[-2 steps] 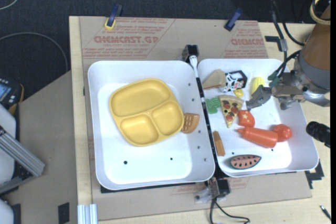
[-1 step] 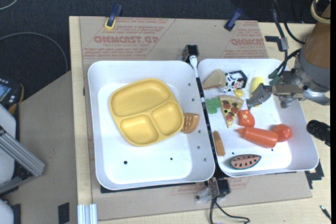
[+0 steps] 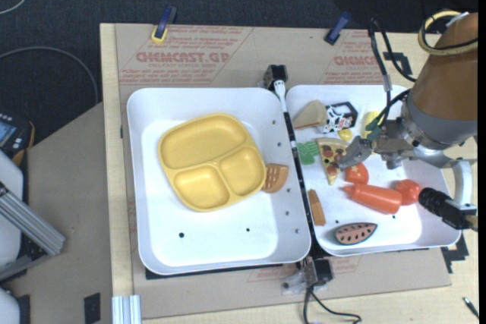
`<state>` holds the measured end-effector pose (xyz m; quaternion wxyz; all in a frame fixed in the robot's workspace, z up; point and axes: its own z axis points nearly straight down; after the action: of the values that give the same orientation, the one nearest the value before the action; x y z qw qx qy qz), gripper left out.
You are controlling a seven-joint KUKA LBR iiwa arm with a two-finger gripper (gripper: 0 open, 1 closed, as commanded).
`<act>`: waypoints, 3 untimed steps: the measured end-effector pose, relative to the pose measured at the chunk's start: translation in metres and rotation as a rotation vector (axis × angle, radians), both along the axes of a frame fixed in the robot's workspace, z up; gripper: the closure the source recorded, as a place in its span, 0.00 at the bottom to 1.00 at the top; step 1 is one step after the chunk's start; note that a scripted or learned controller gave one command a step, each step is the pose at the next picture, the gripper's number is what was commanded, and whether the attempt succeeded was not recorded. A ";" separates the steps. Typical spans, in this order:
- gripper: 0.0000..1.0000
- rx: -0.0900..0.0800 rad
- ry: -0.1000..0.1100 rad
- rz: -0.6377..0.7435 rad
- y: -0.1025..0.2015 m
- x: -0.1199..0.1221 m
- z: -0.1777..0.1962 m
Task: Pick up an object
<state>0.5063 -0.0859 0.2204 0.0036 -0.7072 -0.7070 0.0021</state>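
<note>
Item: orange toy carrot [image 3: 374, 197], lying lengthwise in the right bin [image 3: 437, 240] beside a red tomato piece [image 3: 357, 174], judged light, rigid, smooth plastic, best pinched across its thick middle; gripper [image 3: 363, 150] poised just above it, open or closed undeterminable.

Two white bins: left bin [image 3: 152, 186], right bin [image 3: 410, 239], side by side on one counter [image 3: 228, 57]. Left bin has one yellow divided plate [image 3: 209, 162] and one brown waffle-like toy [image 3: 275, 177]; one brown stick piece [image 3: 316, 207] lies at the divider. Right bin has one green toy [image 3: 307, 152], one pizza slice [image 3: 329, 157], one tan wedge [image 3: 308, 116], one black-and-white piece [image 3: 341, 116], one red tomato-like toy [image 3: 357, 174], one orange carrot-like toy [image 3: 376, 197], one dark oval slice [image 3: 355, 232]; two clamps on the counter's far edge: one yellow [image 3: 161, 28], one blue [image 3: 336, 30].
</note>
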 end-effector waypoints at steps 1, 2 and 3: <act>0.00 0.000 0.001 -0.002 -0.007 -0.002 -0.061; 0.00 -0.005 -0.016 0.000 -0.017 0.002 -0.113; 0.00 -0.001 -0.004 -0.001 -0.017 0.001 -0.137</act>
<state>0.5076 -0.1025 0.0832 0.0022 -0.7075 -0.7067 0.0010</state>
